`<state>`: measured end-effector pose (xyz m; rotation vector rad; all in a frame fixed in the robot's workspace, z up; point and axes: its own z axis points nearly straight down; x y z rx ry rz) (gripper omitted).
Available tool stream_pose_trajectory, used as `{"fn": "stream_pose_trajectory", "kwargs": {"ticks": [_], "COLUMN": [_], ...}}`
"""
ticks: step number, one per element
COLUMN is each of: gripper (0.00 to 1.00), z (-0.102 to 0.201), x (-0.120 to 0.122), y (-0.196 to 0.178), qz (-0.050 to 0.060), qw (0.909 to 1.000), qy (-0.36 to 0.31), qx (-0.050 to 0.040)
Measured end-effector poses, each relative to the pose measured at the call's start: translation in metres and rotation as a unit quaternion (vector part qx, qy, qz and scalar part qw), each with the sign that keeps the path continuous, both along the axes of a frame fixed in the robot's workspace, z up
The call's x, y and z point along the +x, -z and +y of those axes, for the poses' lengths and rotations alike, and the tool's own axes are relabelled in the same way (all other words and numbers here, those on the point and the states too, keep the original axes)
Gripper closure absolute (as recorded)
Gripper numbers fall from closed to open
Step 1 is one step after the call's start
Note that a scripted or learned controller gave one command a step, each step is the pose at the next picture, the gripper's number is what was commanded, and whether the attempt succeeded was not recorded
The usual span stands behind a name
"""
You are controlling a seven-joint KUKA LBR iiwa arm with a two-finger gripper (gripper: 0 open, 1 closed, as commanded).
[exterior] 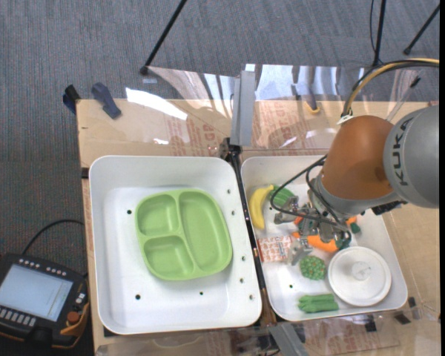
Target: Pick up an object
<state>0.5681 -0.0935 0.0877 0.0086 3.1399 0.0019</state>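
arm low over the cluttered right bin

the jaws (320, 232) hang down into the right bin (397, 273), just above an orange item (317, 241) crowded among a banana (260, 203), a snack packet (274, 248), a round green toy (312, 268) and a white lid (360, 275). i cannot tell their state; the wrist hides them. that clutter likely explains the steep approach. the left bin (107, 199) holds a green divided plate (183, 233) lying flat.

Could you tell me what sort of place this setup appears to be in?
Probably a robotics lab. A KUKA arm reaches over two white bins holding toy food and a green divided plate; a teach pendant lies on grey carpet, with tripod legs nearby.
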Motion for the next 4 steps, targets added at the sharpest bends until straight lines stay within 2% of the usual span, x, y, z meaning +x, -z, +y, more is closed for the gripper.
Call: {"fn": "stream_pose_trajectory", "kwargs": {"ticks": [1, 2, 3, 4], "gripper": [1.0, 1.0, 1.0, 1.0], "z": [0.002, 0.049, 0.009, 0.011], "x": [0.001, 0.052, 0.005, 0.078], "y": [-0.01, -0.18, -0.045, -0.003], "qz": [-0.001, -0.009, 0.004, -0.002], "qw": [1.0, 0.9993, 0.9799, 0.9924], "qy": [-0.003, 0.037, -0.199, -0.123], "qx": [0.0003, 0.0001, 0.0011, -0.0007]}}
